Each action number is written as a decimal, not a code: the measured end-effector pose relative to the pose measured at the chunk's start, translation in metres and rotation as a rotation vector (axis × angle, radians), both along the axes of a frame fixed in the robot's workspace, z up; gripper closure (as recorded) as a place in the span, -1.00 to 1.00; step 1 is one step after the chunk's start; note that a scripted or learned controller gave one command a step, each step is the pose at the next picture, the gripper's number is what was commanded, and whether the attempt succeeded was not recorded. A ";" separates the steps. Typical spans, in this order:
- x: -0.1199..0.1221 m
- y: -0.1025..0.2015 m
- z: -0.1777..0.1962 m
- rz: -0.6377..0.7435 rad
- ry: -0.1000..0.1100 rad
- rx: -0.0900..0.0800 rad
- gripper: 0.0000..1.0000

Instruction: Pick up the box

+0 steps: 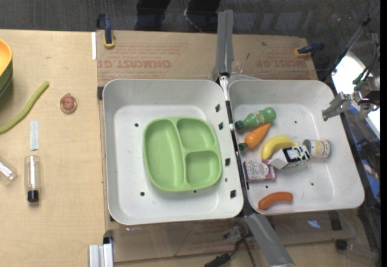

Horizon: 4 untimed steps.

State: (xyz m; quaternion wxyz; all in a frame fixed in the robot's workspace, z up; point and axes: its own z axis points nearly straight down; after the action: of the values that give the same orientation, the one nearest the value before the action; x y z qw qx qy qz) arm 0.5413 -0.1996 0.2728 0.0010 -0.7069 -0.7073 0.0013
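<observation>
your tool (340, 106) hangs at the right bin's (314, 202) far right rim, and you cannot tell how it is set. the box (291, 157) lies mid-bin, touching the banana (276, 145), with the pouch (259, 170) beside it.

Both bins (115, 139) are white. The divided tray (181, 154) is pale green in one flat tone. The bottle (257, 118) is green with a yellow label. The carrot (257, 134) is orange, the banana (276, 145) is yellow, and the sausage (275, 200) is orange-red. The box (291, 156) carries a black and white pattern. The can (318, 148) is white with a pale printed label. The pouch (259, 170) is pink with small printed marks. The counter (54, 211) is light wood colour.
</observation>
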 end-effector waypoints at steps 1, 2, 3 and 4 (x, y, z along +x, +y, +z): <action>-0.033 0.028 -0.035 -0.320 0.002 0.000 -1.00; -0.059 0.117 -0.083 -0.455 0.003 -0.002 -1.00; -0.027 0.101 -0.087 -0.221 0.000 -0.001 -1.00; 0.019 0.030 -0.074 -0.239 -0.001 -0.002 -1.00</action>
State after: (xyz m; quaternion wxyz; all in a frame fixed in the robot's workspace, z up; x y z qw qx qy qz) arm 0.5604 -0.1692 0.1990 0.0003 -0.7862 -0.6179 0.0016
